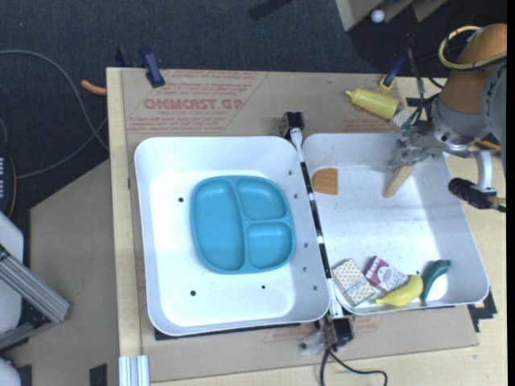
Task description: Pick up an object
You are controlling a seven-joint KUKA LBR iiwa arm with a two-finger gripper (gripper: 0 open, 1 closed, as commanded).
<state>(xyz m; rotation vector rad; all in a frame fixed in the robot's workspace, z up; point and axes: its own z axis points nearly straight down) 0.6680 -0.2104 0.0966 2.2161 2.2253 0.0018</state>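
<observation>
- Gripper of the grey arm with the orange band hangs over the far part of the right shallow white bin; a tan stick-like piece slants down from its tip. Can't tell from here whether that piece is clamped or how far the hand is open.
- Candidates in the same bin: orange-brown wedge at the left wall; near corner has a checkered cracker-like square, small red-and-white packet, yellow banana and teal-handled tool, crowded together.
- Left bin holds a blue three-compartment plastic plate.
- My call: confirm the grip on the tan piece before lifting; otherwise go for the wedge, it's isolated.
</observation>
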